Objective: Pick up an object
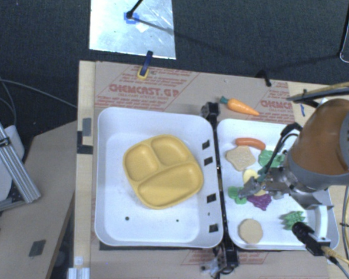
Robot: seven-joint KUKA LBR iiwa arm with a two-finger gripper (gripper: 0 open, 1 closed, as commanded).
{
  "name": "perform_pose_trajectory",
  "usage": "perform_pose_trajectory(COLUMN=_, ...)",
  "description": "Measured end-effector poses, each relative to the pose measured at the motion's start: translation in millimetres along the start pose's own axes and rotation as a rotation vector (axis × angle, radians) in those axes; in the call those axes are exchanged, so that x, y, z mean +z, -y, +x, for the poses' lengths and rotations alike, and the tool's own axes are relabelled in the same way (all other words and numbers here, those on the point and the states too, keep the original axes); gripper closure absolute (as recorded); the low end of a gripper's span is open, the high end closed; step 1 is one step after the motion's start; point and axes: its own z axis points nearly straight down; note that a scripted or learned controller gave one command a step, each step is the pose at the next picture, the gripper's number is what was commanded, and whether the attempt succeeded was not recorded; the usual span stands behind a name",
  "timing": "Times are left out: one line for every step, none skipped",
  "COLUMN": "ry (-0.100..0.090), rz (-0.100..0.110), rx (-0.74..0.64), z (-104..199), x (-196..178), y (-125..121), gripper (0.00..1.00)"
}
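The right bin holds toy food: a red sausage, a slice of bread, a yellow piece, green leafy pieces, purple grapes, a round cracker and a small green piece. My gripper hangs low over the middle of this bin, just above the grapes and a green piece. The arm's grey and orange body covers the bin's right part.
The left bin carries a yellow divided plate. A toy carrot lies on the cardboard behind the right bin. A black clip strip runs between the bins. A blue and yellow tool lies at the back.
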Motion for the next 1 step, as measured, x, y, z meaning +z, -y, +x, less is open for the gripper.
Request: perform_pose_trajectory(ry=0.002, rz=-0.005, rx=-0.001, z=-23.8, x=102.9, y=-32.4, gripper=0.0)
